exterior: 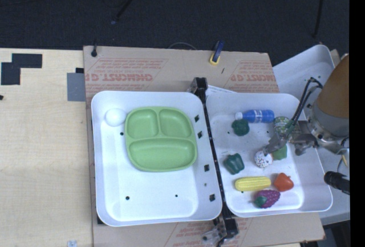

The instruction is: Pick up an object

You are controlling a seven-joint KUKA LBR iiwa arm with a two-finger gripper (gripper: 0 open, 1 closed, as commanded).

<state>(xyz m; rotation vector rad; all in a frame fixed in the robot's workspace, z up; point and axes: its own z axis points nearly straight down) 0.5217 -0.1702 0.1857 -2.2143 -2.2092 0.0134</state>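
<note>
The right bin [308, 197] holds several small toys. My gripper [276, 145] hangs low over its middle right, reached in from the right edge. Just below its tip lie a white speckled ball [262, 159] and a small green block [280, 153]; whether it touches either, I cannot tell. A blue bottle [256, 116] and a dark green piece [240, 128] lie to the upper left of the gripper. A green pepper [233, 164] sits further left. Along the bin's front lie a yellow corn cob [252, 183], a red fruit [283, 182] and purple grapes [267, 198].
The left bin [148, 206] bears a light green divided plate [161, 138] and a white ball [115, 117] in its back left corner. A black divider rail [210, 149] runs between the bins. The arm's orange band [336, 92] stands at the right edge.
</note>
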